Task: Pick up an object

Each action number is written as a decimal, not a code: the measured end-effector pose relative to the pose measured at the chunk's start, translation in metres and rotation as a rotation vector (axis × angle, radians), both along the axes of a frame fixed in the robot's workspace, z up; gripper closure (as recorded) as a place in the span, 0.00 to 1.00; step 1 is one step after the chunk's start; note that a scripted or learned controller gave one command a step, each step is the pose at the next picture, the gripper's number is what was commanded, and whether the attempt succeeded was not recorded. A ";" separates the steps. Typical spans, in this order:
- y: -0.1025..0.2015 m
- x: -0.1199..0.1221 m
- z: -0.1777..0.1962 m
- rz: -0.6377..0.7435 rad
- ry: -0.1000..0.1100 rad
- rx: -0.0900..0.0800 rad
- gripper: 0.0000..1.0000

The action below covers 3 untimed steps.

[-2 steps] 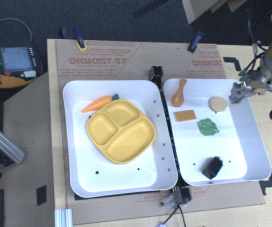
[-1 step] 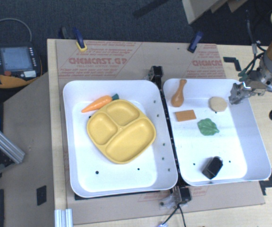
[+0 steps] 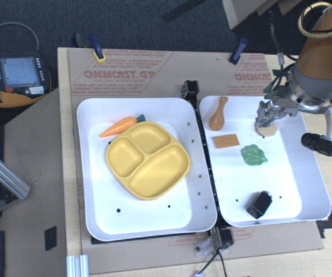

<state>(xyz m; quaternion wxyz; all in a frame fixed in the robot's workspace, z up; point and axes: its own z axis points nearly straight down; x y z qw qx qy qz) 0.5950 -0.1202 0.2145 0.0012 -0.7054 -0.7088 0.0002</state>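
Gripper (image 3: pixel 266 122) is hanging low over your right bin (image 3: pixel 304 178), near its far edge; whether its pincer is wide or narrow you cannot tell. Spoon (image 3: pixel 218 113), tan block (image 3: pixel 226 141) and green piece (image 3: pixel 253 154) are lying nearby.

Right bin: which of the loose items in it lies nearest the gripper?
The orange-brown flat square, just left of the gripper. The green piece is close too; the black block is farthest.

The grey KUKA arm (image 3: pixel 319 79) ends in a rounded shell with a broad orange band above the wrist. Below it sits a metallic two-finger gripper (image 3: pixel 265 122) — thin cables loop beside it.
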 end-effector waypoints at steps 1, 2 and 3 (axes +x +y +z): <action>0.058 0.003 0.011 0.002 -0.004 0.000 1.00; 0.109 0.015 0.020 0.001 -0.006 -0.001 1.00; 0.166 0.018 0.026 0.001 -0.005 -0.001 1.00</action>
